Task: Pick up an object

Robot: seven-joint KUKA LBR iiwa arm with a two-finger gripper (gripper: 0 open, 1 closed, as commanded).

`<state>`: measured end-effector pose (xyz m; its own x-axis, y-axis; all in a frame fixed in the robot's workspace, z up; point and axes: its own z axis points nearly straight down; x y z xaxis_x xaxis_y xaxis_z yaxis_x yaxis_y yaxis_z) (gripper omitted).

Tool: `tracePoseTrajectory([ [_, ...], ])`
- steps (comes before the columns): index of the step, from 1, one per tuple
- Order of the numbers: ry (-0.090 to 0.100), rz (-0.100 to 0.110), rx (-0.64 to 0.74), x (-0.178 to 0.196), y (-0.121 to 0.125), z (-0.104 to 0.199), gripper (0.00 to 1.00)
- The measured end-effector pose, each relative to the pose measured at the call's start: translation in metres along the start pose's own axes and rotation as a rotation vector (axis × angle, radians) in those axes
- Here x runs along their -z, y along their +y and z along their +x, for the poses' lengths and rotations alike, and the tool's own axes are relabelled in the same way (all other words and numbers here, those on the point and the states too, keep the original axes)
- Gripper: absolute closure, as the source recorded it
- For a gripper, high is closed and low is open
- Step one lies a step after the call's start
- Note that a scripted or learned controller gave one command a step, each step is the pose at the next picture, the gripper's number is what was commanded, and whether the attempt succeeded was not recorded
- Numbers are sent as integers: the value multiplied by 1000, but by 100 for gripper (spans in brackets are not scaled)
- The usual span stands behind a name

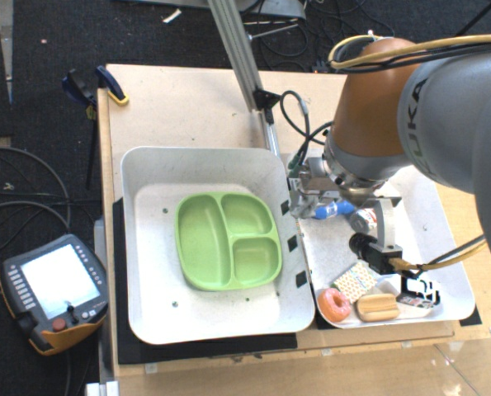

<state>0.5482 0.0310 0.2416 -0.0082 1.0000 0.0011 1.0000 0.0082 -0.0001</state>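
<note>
Arm (394, 114) bends low over right bin (451, 246).

A pale wooden bench (191, 110) is seen carrying two shallow white bins side by side, the left bin (146, 180) toward nine o'clock, the right bin (447, 246) toward three o'clock. A blue and yellow clamp (105, 83) is fixed at its ten o'clock corner.

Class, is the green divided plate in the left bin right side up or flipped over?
Right side up: the green divided plate shows its three hollow compartments.
</note>
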Motion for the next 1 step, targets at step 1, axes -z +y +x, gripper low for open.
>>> tracePoseTrajectory([
  [1, 1, -1, 1, 4, 7, 58, 100],
])
